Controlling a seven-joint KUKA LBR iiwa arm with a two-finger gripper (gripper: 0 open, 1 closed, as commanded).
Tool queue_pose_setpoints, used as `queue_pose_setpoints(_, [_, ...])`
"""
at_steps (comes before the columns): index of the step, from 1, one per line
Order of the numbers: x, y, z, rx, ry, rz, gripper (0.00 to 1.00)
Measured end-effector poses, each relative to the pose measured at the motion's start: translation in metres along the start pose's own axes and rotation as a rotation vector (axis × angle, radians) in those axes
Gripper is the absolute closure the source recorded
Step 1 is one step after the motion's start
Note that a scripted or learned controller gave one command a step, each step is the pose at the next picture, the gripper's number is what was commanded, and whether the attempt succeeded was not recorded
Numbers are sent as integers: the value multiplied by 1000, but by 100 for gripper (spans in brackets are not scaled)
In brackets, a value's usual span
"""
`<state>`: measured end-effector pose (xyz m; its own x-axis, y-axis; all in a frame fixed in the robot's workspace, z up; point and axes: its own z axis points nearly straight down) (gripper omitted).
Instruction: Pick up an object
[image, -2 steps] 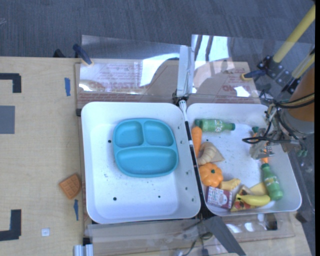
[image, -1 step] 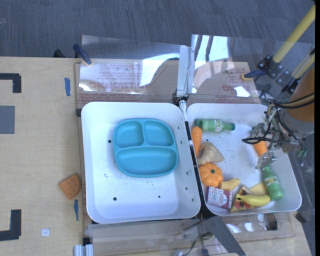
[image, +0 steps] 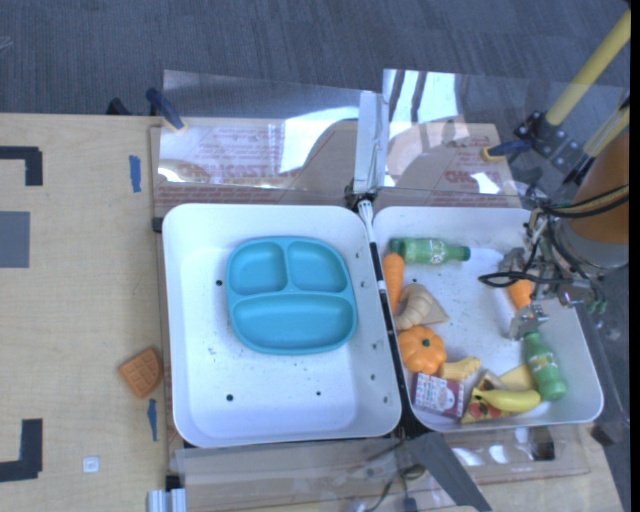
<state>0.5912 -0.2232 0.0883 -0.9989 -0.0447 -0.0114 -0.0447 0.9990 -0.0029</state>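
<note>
- The gripper (image: 528, 300) hangs low in the right bin (image: 592, 400), beside an orange piece (image: 520, 292).
- Whether it is open or shut cannot be told.
- A green bottle (image: 545, 368) lies just below.

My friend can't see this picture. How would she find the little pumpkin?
Look in the right white bin, along its left wall next to the bin holding the blue plate. The pumpkin sits there, below a carrot and above a red carton. It is the only round, ribbed orange thing.
</note>
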Motion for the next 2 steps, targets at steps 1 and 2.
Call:
queue_pose_setpoints(1, [-5,0,-15,6,-17,-2,100])
queue_pose_setpoints(2, [-5,1,-14,5,-15,-2,0])
